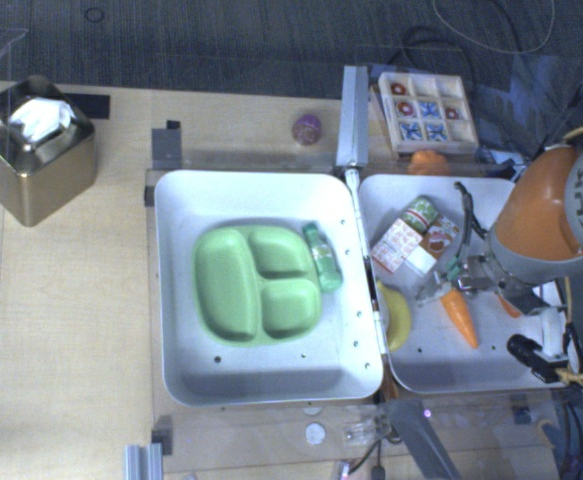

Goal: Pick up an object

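I see the end effector [455,274] low in the right bin [491,363], directly above the carrot [459,318] at that bin's center; I cannot tell its finger state. At 9 o'clock, the left bin [181,368] holds a green tray [258,283].

smooth matt white plastic in both bins [186,368]; glossy green plastic on the divided tray [256,283], clear shiny bottle [322,256] at its 3 o'clock; printed paper on the carton [403,245]; pale wood-look bench [81,328]; brushed brassy box [33,163] at 10 o'clock
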Tool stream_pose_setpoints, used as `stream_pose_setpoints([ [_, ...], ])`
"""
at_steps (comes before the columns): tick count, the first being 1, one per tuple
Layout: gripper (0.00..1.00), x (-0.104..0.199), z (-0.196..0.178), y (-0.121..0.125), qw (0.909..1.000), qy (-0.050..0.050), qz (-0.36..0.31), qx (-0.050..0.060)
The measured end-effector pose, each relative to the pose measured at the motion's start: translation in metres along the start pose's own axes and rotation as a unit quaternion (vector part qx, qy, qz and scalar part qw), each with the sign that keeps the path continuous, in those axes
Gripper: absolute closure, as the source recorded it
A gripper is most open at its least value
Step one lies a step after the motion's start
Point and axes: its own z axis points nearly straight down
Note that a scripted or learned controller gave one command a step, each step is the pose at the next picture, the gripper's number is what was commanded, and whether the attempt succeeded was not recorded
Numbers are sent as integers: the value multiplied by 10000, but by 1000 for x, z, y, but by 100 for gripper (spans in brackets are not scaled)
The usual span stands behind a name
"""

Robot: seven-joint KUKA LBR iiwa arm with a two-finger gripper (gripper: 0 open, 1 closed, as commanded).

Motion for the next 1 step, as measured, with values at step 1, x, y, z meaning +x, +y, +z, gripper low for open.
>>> stream_pose_setpoints([
  [1, 100, -1, -13, 4, 10000, -23, -2, -56],
])
